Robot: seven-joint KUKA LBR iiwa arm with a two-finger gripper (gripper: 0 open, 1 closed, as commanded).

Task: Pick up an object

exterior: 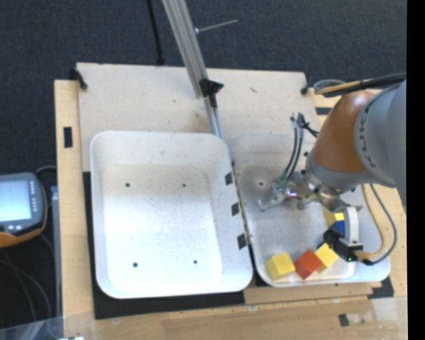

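Shows the two-finger metal gripper point(284, 192) low over the middle of the right shallow white bin point(261, 158); cannot tell whether open or closed. Shows a yellow plastic cube point(280, 265), an orange-red cube point(308, 263) and a second yellow block point(326, 255) side by side along that bin's near edge.

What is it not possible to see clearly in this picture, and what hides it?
- Right bin: its right side is covered by the arm, camera view.
- Blue thing: partly under the arm; shape unclear.
- Grey device: cut by the left edge.
- Dark specks in the left bin: too small to identify.
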